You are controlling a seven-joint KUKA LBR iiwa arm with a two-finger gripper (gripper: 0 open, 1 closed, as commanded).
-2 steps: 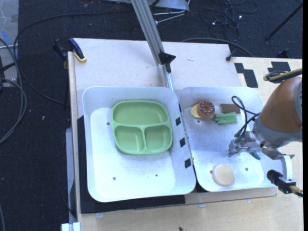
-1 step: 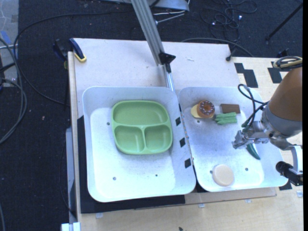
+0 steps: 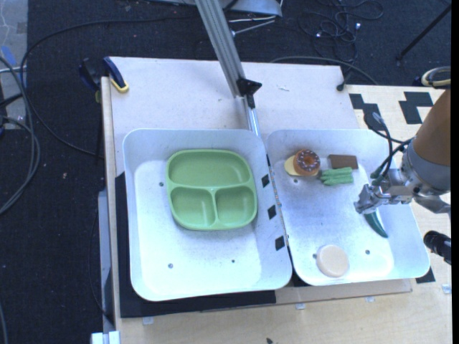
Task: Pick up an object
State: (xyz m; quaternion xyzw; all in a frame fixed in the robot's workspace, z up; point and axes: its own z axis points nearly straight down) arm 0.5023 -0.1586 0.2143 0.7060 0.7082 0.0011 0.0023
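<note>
- Fingers of the gripper sit low in the right bin, close to its right wall; from this slanted view I cannot tell whether they stand wide or narrow, and I see nothing clearly held between them.
- A dark green, curved object, possibly a toy pepper or bean, lies just beside and below the fingertips. I judge it the likeliest target, since the gripper is lowered right at its upper end. Whether there is contact I cannot tell.
- Other candidates in the right bin: a brown sprinkled doughnut overlapping a yellow piece, a brown block touching a light green ridged piece, and a pale round disc near the front edge. All are well apart from the gripper.
- The left bin holds a green divided plate, lying flat with three compartments, far from the arm.
- Both bins rest side by side on the table.
- Risk, as I judge it: the green object lies near the bin wall, leaving little room for one finger on that side, and its narrow curved shape could slip out of a closing grip.
</note>
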